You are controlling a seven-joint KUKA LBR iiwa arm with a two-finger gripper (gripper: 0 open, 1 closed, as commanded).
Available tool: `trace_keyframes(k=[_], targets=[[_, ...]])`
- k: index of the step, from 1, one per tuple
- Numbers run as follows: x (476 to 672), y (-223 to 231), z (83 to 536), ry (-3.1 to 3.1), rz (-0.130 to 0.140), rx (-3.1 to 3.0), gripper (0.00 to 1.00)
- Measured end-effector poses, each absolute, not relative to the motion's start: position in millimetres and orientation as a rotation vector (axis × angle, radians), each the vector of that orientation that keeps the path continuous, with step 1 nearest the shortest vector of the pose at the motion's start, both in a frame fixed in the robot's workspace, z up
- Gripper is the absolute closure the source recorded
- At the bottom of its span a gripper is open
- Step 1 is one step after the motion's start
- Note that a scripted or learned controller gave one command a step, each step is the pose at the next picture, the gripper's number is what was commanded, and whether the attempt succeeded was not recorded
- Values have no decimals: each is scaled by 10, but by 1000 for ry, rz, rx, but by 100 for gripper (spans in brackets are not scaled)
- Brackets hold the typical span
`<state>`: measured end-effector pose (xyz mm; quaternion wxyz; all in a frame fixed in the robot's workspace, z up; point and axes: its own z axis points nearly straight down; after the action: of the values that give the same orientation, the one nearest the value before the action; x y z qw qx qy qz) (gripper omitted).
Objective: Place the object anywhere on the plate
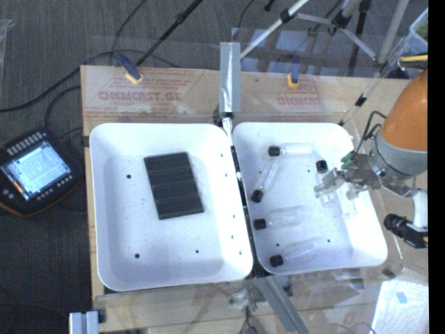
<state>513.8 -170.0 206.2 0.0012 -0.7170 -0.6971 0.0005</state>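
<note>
Clear black-capped vials [265,179] faint against right bin [361,245]; arm [407,127] cropped, jaws' state unreadable at [332,186].

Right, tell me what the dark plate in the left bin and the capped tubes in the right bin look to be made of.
Dark plate: matte, dark grey, ribbed across in bands, with no shine; probably plastic or rubber, hard to tell which.
Capped tubes: clear bodies that the white bin shows through, with faint glints; transparent plastic or glass. Their small black caps look like plastic.

Arm [410,127] cut off at right
</note>
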Motion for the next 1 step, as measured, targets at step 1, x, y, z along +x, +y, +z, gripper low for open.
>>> trace_keyframes(k=[1], targets=[[5714,-1116,1716,-2274,5,-2164,100]])
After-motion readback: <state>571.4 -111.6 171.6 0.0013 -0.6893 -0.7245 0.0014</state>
